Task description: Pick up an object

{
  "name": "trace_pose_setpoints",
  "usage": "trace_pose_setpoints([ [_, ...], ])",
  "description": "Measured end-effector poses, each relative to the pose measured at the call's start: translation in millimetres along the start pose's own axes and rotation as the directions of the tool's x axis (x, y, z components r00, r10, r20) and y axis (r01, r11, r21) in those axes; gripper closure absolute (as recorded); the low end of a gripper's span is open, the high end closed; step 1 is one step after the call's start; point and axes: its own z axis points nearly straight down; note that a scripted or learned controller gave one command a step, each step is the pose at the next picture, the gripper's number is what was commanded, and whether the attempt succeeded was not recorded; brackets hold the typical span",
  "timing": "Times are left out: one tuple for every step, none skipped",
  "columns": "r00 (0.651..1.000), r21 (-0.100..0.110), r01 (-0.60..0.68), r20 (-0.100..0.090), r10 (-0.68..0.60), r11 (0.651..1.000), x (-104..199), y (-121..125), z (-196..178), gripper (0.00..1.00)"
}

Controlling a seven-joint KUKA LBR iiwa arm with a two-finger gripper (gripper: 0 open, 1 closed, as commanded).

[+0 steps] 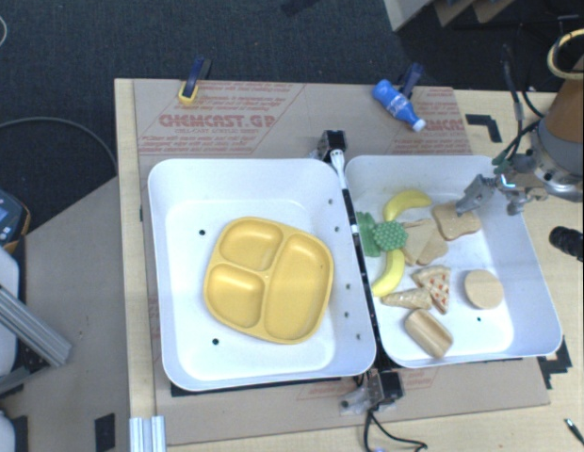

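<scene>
Dark carpet surrounded the desk point(273, 111), which was covered with a printed cardboard sheet and carried two shallow white bins side by side. Nearest, at the lower right of the frame, the right bin point(537, 290) held a scatter of toy food: a tan bread roll point(429, 332), a pizza slice point(434, 286), a round cracker point(483, 289) and two bananas point(390, 273). Left of centre, the left bin point(170, 252) held a yellow divided plate point(268, 279). Farther up the right bin lay a green leafy piece point(383, 235) and a piece of toast point(456, 222). Just above the toast, at the upper right, hovered the hand point(493, 194); its fingers looked spread fairly wide, with nothing between them. Beyond the bins, a blue clamp point(398, 102) sat on the far edge.

Judging from this, the toast was the likely target. It lay flat and thin near the bin's far wall, so the fingers could close above it or push it against the wall, and the neighbouring pieces might shift.
</scene>
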Motion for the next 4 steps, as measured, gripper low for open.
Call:
trace_pose_setpoints([
  [1.000,0.002,-0.001,0.000,0.001,1.000,7.6,-8.8,54.6,0.00],
  [1.000,-0.006,-0.001,0.002,0.001,1.000,7.6,-7.4,74.0,0.00],
  [1.000,-0.014,-0.001,0.003,0.001,1.000,8.1,-5.4,60.9,1.00],
  [1.000,-0.014,0.000,0.006,0.000,1.000,11.7,4.9,1.6,1.00],
])
